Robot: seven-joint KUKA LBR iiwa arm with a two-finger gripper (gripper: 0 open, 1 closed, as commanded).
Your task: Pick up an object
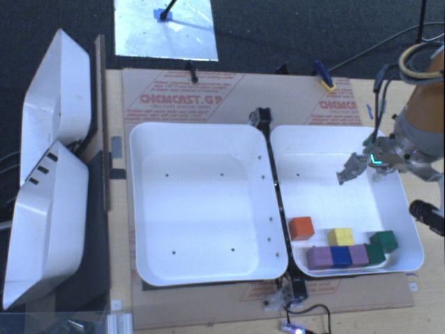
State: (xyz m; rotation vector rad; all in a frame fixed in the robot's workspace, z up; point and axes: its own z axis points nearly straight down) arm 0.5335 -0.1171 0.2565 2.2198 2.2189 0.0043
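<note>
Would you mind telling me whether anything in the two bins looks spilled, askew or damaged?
Nothing stands out. The blocks, orange, yellow, purple, blue and green, sit bunched in the right bin's near corner, and both bins look intact.

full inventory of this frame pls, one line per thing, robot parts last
orange block: 1, orange, right bin, near its left wall
yellow block: 1, yellow, right bin, near edge
purple blocks: 2, purple, either side of the blue block
blue block: 1, blue, in front of the yellow one
green blocks: 2, green, right bin's near right corner
right bin: 1, white, holds all blocks
left bin: 1, white, beside it
spare bins: 2, white, stacked at far left
metal sheet: 1, silver, top of view
arm: 1, grey and orange, from right
gripper: 1, grey, above right bin's far part
</note>
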